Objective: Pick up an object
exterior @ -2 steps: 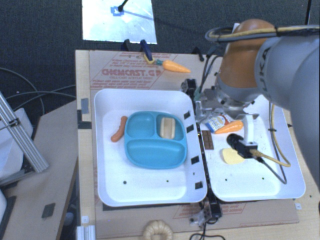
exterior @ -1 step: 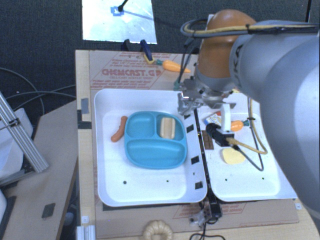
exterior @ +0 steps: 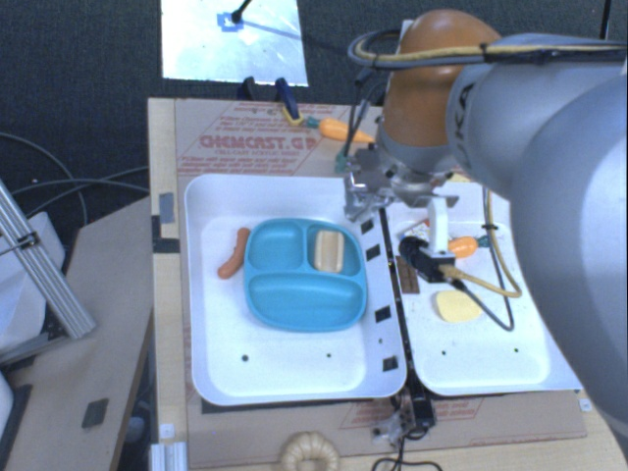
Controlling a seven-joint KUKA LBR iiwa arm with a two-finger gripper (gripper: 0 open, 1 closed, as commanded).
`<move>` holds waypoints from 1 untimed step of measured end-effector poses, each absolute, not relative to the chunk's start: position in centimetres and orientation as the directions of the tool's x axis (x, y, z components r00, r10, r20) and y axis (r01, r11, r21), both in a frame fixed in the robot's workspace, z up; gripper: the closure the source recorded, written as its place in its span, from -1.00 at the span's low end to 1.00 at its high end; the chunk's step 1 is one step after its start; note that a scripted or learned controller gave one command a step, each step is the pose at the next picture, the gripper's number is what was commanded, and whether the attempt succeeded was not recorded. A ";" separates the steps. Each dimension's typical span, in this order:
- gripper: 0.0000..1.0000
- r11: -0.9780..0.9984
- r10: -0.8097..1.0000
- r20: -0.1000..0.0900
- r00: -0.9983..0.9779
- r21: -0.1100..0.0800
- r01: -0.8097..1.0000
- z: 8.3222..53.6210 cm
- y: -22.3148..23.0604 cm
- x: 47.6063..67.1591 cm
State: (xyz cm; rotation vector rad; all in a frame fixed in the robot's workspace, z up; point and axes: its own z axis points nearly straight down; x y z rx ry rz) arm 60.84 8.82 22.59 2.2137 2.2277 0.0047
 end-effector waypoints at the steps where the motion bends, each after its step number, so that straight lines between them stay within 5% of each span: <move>1: 1.00 0.006 1.000 0.000 -0.006 0.002 1.000 21.5 9.4 61.6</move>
